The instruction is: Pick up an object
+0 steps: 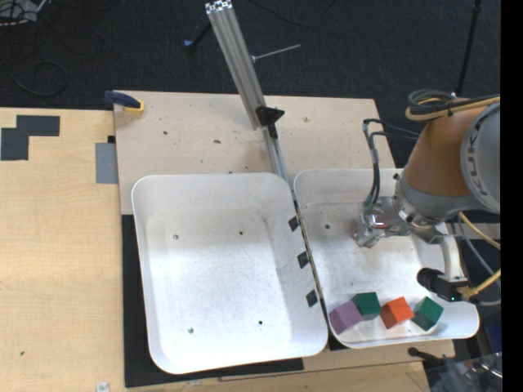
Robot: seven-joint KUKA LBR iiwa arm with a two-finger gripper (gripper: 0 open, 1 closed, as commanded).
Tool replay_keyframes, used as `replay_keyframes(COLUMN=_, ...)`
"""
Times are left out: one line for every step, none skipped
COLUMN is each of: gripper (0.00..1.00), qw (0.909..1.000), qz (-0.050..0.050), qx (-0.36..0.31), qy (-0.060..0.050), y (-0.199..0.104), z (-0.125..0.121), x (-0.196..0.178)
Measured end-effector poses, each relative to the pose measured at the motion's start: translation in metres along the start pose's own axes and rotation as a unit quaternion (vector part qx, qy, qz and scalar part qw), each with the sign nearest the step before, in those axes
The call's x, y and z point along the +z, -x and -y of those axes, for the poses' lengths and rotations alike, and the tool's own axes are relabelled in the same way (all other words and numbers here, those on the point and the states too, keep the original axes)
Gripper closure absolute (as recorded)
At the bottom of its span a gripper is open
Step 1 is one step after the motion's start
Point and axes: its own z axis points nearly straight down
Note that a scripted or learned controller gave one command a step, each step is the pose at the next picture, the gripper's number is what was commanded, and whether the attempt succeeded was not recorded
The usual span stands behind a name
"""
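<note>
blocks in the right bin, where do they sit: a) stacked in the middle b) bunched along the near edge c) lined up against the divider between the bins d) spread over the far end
b: the purple block, two green blocks and orange block lie in a loose row along the right bin's near edge, apart from the pincer, which is farther back over the bin floor.

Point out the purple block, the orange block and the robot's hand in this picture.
purple block (345,315): camera view, on its top face.
orange block (398,311): camera view, on its top face.
hand (368,233): camera view, at its metal tip above the right bin.
</note>
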Motion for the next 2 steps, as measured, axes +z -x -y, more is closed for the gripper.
replay_keyframes(gripper=1.0, qw=1.0, qz=0.0, qx=-0.006, qy=0.001, y=0.001, z=-0.001, x=-0.053)
replay_keyframes(gripper=1.0, qw=1.0, qz=-0.001, qx=-0.005, qy=-0.003, y=-0.052, z=0.003, x=-0.046)
